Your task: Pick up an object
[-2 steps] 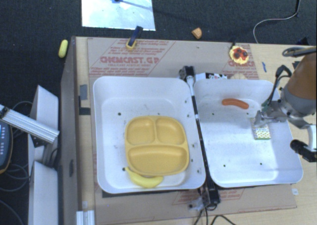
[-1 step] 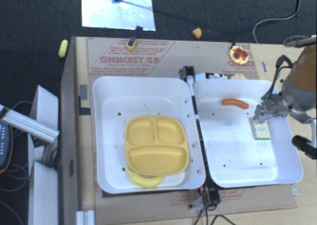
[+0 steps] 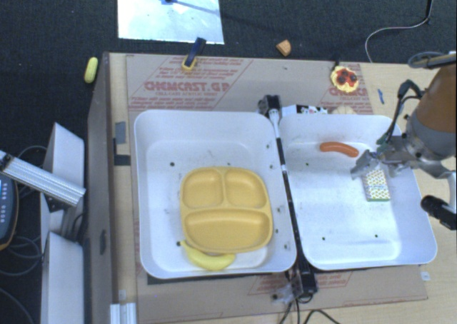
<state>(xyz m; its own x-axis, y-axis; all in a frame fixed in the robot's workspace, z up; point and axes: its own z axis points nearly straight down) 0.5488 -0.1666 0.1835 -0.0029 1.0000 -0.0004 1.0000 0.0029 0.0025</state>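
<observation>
Right bin (image 3: 400, 244): holds one orange sausage-shaped toy (image 3: 338, 148) near its far wall and one small patterned packet (image 3: 376, 186) toward its right side, the two lying apart. Left bin (image 3: 153, 194): holds a yellow divided tray (image 3: 226, 210) with a banana (image 3: 208, 260) tucked partly under its near edge. Arm: enters from the right, with the gripper (image 3: 369, 165) low over the right bin, just beside the packet's far end and not far from the sausage. Whether the jaws are apart or together cannot be told; nothing is seen between them. Candidate for picking: the packet, judged by closeness. Risks: a flat packet may slip from a closing grasp or merely be pushed along the bin floor; a descent slightly off could strike the floor beside it and come away empty
</observation>
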